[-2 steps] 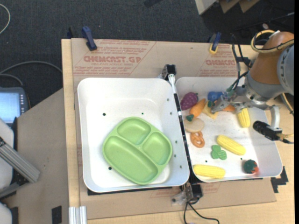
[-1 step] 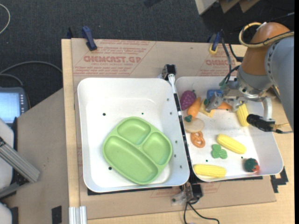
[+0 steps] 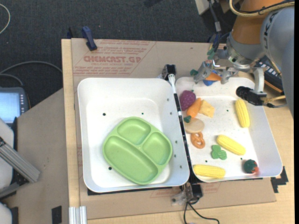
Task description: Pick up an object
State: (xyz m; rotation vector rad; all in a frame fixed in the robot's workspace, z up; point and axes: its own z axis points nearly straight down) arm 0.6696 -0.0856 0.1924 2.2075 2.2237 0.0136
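Tool (image 3: pixel 212 74) hangs at the right bin's (image 3: pixel 271 139) 12 o'clock rim; you see an orange piece (image 3: pixel 213 77) between its fingers.

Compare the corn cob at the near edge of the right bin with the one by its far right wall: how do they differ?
The near corn cob lies crosswise along the right bin's front edge; the far corn cob lies roughly lengthwise, pointing away from the camera. The near one lies left of the dark green and red piece; the far one lies close to the bin's right wall. Both are yellow, similar in size, and lie flat, apart from the claw.
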